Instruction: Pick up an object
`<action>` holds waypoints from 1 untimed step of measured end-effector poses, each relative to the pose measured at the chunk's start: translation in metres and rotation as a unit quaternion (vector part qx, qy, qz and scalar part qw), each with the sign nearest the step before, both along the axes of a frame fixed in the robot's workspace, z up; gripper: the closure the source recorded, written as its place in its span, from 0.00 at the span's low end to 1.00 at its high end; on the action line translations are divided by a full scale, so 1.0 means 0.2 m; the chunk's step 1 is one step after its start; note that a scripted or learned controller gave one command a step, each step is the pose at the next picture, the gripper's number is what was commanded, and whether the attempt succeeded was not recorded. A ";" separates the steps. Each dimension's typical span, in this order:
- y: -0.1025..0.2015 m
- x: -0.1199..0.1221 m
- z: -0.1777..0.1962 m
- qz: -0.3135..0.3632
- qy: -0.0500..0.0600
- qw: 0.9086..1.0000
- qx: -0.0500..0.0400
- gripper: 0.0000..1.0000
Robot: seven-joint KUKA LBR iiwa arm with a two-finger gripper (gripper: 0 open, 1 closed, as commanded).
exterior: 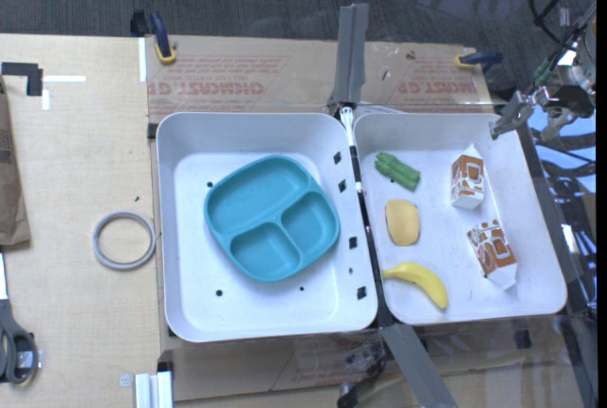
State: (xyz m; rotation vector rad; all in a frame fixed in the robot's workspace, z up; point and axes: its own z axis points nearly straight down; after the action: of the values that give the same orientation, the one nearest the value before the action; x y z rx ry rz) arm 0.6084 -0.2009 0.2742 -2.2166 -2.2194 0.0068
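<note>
Gripper (512,117) sits at top right corner of right bin (545,235); can't tell its state. Nothing held. Nearest thing: upper carton (468,180), just below and left of gripper, standing tall. Banana (418,281) far below, lying slanted.

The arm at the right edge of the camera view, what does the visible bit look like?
A small part shows: pale grey and silvery metal pieces of the arm above the right bin's far corner, with dark cables looping around them and a spot of green. It is too small and blurred to make out markings.
</note>
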 end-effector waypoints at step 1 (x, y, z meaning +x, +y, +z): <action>0.12 0.00 -0.05 0.107 0.000 0.994 0.001 0.00</action>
State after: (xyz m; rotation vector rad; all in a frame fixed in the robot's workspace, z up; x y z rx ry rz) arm 0.6075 -0.1762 0.2642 -1.9662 -2.4436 0.0064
